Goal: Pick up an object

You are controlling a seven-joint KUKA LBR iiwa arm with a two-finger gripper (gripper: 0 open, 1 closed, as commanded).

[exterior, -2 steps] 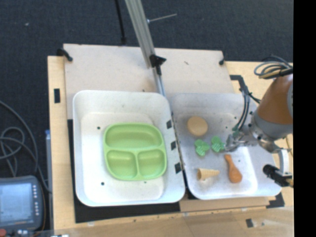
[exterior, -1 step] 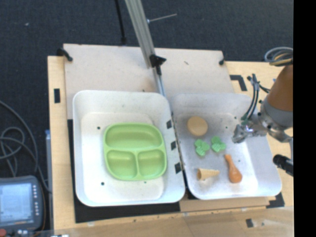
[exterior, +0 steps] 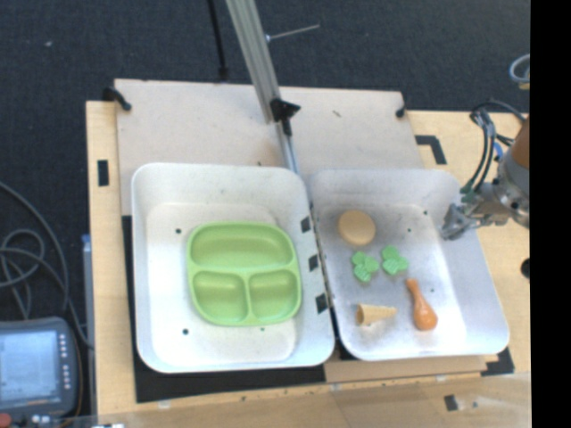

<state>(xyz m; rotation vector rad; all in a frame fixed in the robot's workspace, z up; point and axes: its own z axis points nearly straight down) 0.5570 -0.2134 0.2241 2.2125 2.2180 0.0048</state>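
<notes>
Carrot (exterior: 421, 306) beside cone (exterior: 375, 314), green pieces (exterior: 378, 263) and bun (exterior: 357, 227) nearby.

The arm (exterior: 516, 154) enters from the right side of the scene, with most of its length cut off at the frame edge. A strip of its orange band shows at the far right. Dark cables loop along the wrist above the tool. The gripper (exterior: 457, 222) sits at mid depth, pointing left and slightly down. The grey fingers appear close together, but their state cannot be read from here. Nothing is seen between them.
</notes>
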